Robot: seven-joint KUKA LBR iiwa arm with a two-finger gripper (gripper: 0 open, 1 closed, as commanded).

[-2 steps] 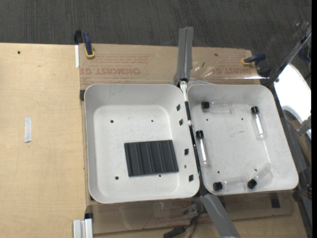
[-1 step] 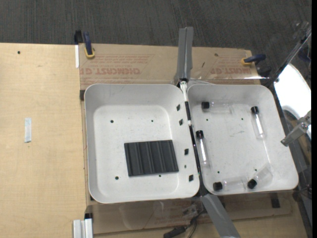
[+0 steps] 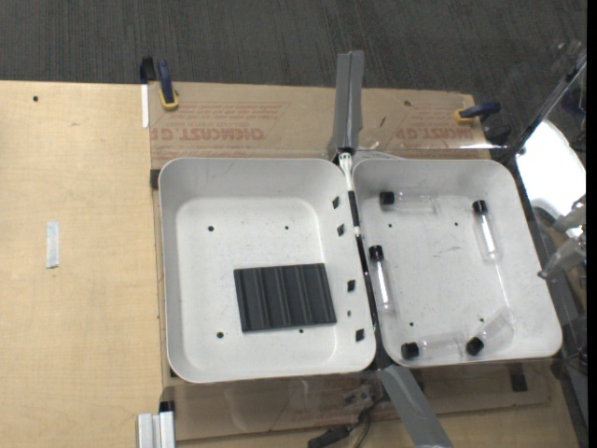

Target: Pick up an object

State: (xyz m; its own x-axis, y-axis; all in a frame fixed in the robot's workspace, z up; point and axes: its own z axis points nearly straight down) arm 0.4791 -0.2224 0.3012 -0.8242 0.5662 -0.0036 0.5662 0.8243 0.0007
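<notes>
A dark grey ribbed rectangular slab [image 3: 284, 297] lies flat on the floor of the left bin [image 3: 187, 194], toward its front. In the right bin [image 3: 518, 203] lie several clear plastic tubes with black caps. One tube [image 3: 410, 200] is near the back. Another [image 3: 484, 229] is by the right wall, and a third [image 3: 380, 276] runs along the left wall. More capped tubes [image 3: 443, 348] rest at the front. A pale, blurred part of the arm [image 3: 558, 171] hangs past the right bin's far right corner, outside both bins.
The bins sit on brown cardboard [image 3: 242, 129] held by clamps [image 3: 164, 87] at the back. A grey post [image 3: 349, 101] rises behind the seam between the bins. A wooden bench top [image 3: 75, 250] spreads to the left, with a small strip [image 3: 52, 245] on it.
</notes>
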